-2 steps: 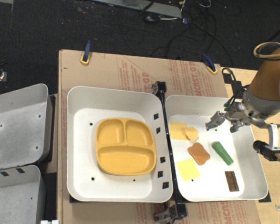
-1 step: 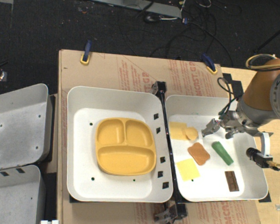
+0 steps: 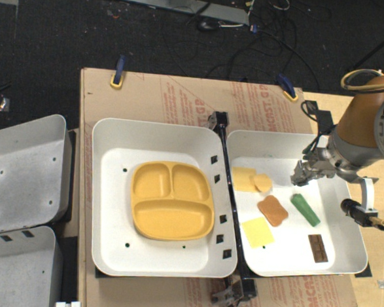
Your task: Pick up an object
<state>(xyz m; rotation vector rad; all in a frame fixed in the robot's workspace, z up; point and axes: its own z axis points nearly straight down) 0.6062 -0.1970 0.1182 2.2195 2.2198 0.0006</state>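
The right bin (image 3: 342, 255) holds several small objects. A green bar (image 3: 305, 209) lies near the middle right. An orange-brown bread-shaped piece (image 3: 272, 210) sits left of it, with a yellow square (image 3: 258, 233) below. A pale yellow piece (image 3: 243, 179) and a small round piece (image 3: 263, 183) lie at the bin's left. A dark brown bar (image 3: 317, 247) rests at the lower right. My gripper (image 3: 302, 176) hangs low over the bin's upper right, just above and left of the green bar's top end. Nothing shows between its fingers.
The left bin (image 3: 104, 196) holds a yellow divided tray (image 3: 172, 201). A black divider (image 3: 225, 198) runs between the bins. Both stand on a cardboard sheet (image 3: 163, 95) held by clamps. Grey metal lids (image 3: 21, 164) lie at the far left.
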